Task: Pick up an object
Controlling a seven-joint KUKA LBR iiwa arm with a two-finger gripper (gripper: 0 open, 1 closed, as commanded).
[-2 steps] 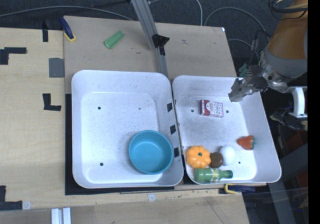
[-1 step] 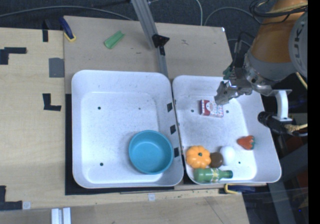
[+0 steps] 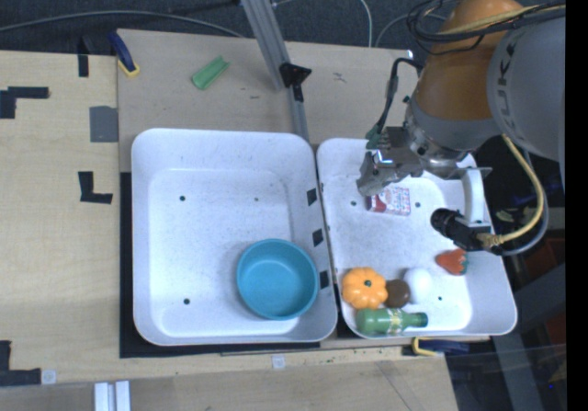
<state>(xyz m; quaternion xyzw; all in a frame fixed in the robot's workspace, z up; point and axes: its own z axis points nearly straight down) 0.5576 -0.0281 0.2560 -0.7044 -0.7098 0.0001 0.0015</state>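
Reaching in from the right, the arm (image 3: 478, 78) hangs its gripper (image 3: 378, 170) over the right bin (image 3: 367, 244) above a small red-and-white packet (image 3: 395, 201); jaw state unclear.

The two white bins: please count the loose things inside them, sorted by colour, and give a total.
Blue: 1, the bowl in the left bin
Orange: 1, the small pumpkin
Green: 1, the bottle
Brown: 1, the ball
White: 1, the egg-shaped thing
Red: 1, the piece by the right bin's wall
Red and white: 1, the flat packet
Total: 7

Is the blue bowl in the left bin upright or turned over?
Upright: the blue bowl shows its open mouth and inner floor, resting in the left bin near its right wall.
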